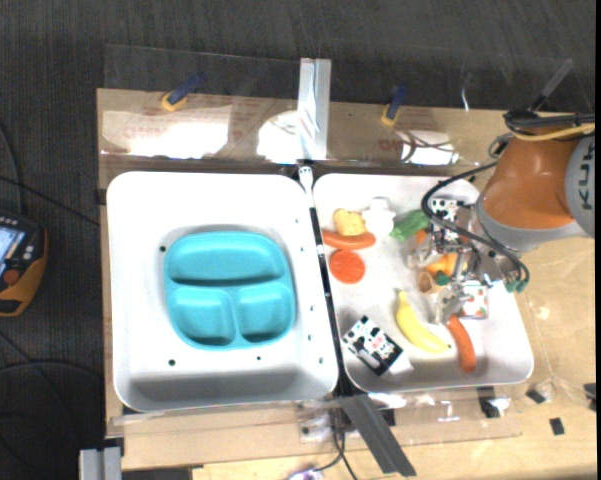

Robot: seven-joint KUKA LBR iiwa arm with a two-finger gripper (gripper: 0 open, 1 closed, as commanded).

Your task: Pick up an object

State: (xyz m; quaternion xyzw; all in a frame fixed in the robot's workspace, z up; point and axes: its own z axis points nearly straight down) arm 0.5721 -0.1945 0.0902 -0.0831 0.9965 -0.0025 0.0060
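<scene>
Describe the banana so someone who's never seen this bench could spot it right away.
Look in the right bin, the one full of small items. Near its front, below the gripper, lies the banana. It is the plain yellow curved piece, between a black-and-white patterned block and an orange-red sausage shape.

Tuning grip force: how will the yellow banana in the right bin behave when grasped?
The banana looks like smooth moulded plastic, so probably stiff, light, somewhat slippery. Its curved body may pivot or rock if pinched off-centre. It lies close to the orange sausage-shaped toy, which may get nudged.
</scene>
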